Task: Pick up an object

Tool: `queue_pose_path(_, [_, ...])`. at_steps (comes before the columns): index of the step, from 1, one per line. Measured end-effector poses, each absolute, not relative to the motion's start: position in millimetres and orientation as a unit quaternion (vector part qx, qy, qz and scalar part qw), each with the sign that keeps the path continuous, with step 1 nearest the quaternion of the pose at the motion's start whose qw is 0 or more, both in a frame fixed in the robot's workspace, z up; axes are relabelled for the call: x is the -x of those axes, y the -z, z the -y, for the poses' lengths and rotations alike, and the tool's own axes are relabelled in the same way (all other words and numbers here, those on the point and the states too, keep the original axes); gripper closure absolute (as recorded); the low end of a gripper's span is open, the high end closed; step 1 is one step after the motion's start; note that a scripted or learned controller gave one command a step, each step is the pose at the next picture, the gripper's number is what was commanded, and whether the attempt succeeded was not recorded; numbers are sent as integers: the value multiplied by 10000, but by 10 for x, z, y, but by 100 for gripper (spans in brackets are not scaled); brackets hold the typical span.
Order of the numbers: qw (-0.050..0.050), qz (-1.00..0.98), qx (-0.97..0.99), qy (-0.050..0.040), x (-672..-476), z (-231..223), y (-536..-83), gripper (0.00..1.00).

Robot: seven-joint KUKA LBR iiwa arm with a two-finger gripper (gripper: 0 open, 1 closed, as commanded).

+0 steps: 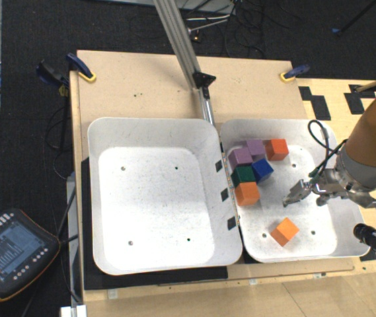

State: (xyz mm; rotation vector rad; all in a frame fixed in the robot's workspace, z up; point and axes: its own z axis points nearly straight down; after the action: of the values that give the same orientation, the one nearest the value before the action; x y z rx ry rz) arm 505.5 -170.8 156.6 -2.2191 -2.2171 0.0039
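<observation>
The right bin (320,246) holds a cluster of blocks at its left side: two purple blocks (247,153), an orange-red block (277,148), a blue block (262,170), a green block (243,175) and an orange block (247,193). A lone orange block (284,231) lies near the bin's front. My gripper (296,195) hangs over the middle of the right bin, to the right of the cluster and above the lone orange block. Its fingers point left and look apart, with nothing between them.
The left bin (102,197) lies beside the right one. A metal pole (178,35) slants down from the top to the bins' junction. A teach pendant (9,251) rests at the lower left, off the bench. Clamps (80,67) hold the board's back corners.
</observation>
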Motion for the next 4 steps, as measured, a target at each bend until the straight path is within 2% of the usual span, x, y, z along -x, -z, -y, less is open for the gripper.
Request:
queue_pose_path(1, [7, 7067, 7075, -8, -5056, 1713, -934, 0])
queue_pose_path(2, [-13, 7071, 7071, 6, -5070, 1714, -1065, 100])
queue_pose_path(4, [-35, 7082, 7060, 16, -5128, 1682, -2029, 100])
